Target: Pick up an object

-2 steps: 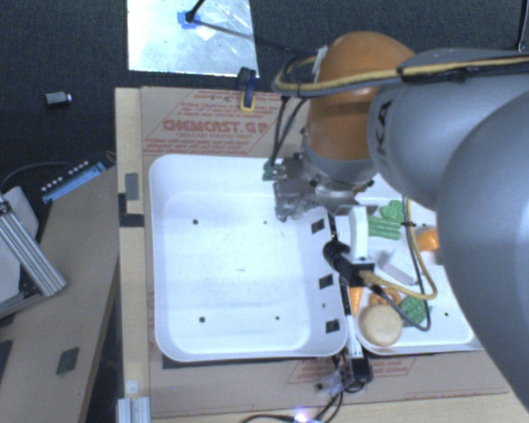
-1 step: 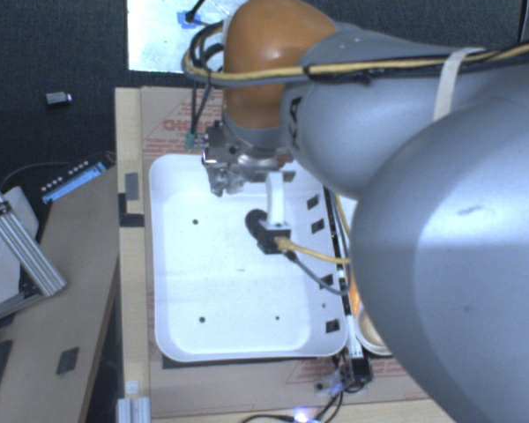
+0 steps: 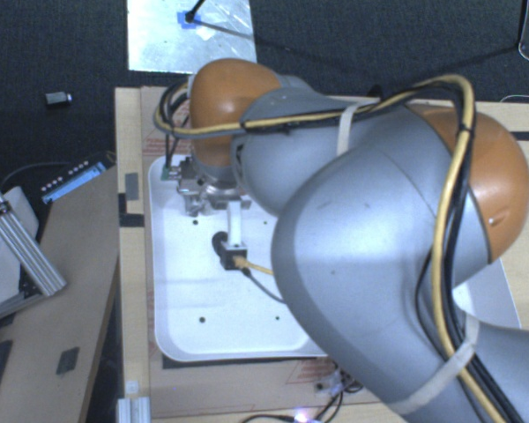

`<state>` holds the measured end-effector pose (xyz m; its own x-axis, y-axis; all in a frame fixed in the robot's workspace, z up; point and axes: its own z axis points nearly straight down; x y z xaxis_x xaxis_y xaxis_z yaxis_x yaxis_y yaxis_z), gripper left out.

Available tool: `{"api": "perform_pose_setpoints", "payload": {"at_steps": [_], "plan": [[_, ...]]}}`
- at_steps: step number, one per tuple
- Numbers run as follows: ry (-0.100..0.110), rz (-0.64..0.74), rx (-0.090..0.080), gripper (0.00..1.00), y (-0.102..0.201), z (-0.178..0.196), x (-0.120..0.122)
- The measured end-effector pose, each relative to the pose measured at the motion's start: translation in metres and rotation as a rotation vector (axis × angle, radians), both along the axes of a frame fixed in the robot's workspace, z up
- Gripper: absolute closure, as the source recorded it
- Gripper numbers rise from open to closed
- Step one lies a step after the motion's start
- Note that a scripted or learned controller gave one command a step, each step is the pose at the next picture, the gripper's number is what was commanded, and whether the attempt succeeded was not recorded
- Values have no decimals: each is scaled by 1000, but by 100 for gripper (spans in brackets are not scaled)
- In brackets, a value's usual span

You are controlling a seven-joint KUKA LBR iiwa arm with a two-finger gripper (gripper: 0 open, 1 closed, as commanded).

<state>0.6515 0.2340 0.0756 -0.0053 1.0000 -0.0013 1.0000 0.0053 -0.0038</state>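
My gripper (image 3: 195, 201) hangs low over the back left part of the left white bin (image 3: 181, 324), close to its floor. The orange band and grey links of my arm (image 3: 379, 236) sweep in from the right and cover the bin's right side and the whole right bin. I can make out no loose object on the bare white floor of the left bin that shows in front of and beside the gripper. What lies under the arm is hidden.
The bin sits on a wooden bench (image 3: 132, 263). A shiny metal sheet (image 3: 189, 20) lies on the dark floor behind the bench. An aluminium frame (image 3: 18, 245) stands at the left edge, and a small dark block (image 3: 59, 99) lies on the floor.
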Motion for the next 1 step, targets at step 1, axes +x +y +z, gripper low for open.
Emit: {"api": "perform_pose_setpoints", "payload": {"at_steps": [1], "plan": [[-7, 0, 2, 100, 1, 10, 11]]}}
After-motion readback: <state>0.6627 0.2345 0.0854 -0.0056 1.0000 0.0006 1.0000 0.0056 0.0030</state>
